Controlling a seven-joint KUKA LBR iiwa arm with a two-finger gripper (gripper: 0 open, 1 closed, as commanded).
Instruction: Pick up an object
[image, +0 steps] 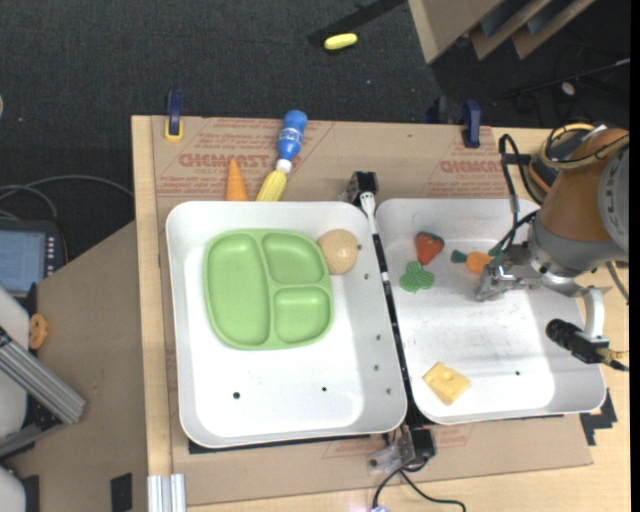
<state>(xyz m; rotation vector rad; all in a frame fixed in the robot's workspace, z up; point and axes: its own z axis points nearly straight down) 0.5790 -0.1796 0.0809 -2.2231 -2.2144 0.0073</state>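
In the right bin (520, 345) lie a red strawberry-like piece (429, 246), a green leafy piece (417, 277), an orange carrot piece (474, 260) and a yellow cheese wedge (446, 382). My gripper (489, 285) hangs low over the upper right part of this bin, just below and right of the carrot piece. Its metal fingers point toward the bin floor, and I see nothing held between them. The grey arm with its orange band (578, 205) comes in from the right.
The left bin (200, 380) holds a green divided plate (268, 288) and a tan ball (339, 250) at the plate's upper right. Behind the bins on the cardboard lie an orange cone (235, 181), a yellow piece (272, 186) and a blue-white bottle (291, 135).
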